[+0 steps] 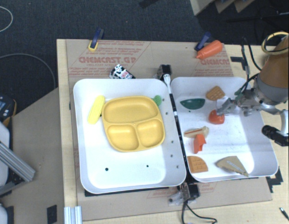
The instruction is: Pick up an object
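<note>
The claw (224, 108) reaches in from the right over the right bin (256, 139), its grey tip low above the bin floor and right beside a small red round piece (216, 117); from this slant I cannot tell whether it touches that piece or how the claw is set. The arm (275, 73) behind it shows its orange band at the right edge of the view.

In the right bin, the red piece lies near the middle of the upper half. Above it sits a tan cracker-like piece (215, 93), and to the left of that a dark green bowl-shaped piece (193, 103). Lower down lie a hot dog in a bun (196, 132), an orange carrot-like piece (198, 143) just below it, a waffle-patterned tan piece (197, 164) near the front left corner, and a tan wedge (233, 165) near the front right.

The left bin (93, 171) holds a yellow divided plate (133, 122), with a yellow corn-like piece (95, 109) just beside its left edge and a small green piece (157, 100) at its upper right corner.

On the surface (70, 69) behind the bins sit a yellow clamp (94, 42), an orange clamp (209, 48) and a small black-and-white object (120, 72).
</note>
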Robot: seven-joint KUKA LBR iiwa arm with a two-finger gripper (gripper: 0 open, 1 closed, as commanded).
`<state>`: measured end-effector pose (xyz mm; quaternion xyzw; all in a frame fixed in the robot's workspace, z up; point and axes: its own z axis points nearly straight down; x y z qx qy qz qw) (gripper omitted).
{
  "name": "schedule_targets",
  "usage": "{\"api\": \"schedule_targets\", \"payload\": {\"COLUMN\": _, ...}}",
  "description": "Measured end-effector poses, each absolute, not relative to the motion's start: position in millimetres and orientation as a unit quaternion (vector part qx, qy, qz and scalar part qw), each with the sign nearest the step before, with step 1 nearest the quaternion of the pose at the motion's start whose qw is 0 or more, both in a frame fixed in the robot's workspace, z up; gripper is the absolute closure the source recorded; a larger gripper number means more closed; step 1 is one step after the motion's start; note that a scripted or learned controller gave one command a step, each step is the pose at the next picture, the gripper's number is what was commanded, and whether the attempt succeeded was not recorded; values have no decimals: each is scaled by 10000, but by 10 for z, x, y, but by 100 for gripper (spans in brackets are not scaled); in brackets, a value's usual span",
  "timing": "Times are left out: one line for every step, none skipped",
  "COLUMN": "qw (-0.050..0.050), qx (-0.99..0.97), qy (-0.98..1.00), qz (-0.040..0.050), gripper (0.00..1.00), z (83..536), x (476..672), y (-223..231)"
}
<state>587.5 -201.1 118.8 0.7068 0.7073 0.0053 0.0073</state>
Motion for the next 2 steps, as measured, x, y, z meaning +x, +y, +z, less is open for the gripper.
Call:
{"api": "schedule_targets", "payload": {"qw": 83, "qx": 7068, "qy": 7073, "qz": 47, "gripper": 100, "z": 1285, "x": 5876, "y": -2018}}
{"api": "schedule_targets", "payload": {"qw": 36, "qx": 7061, "qy": 7081, "qz": 17, "gripper": 100, "z": 1862, "x": 5957, "y": -1944}}
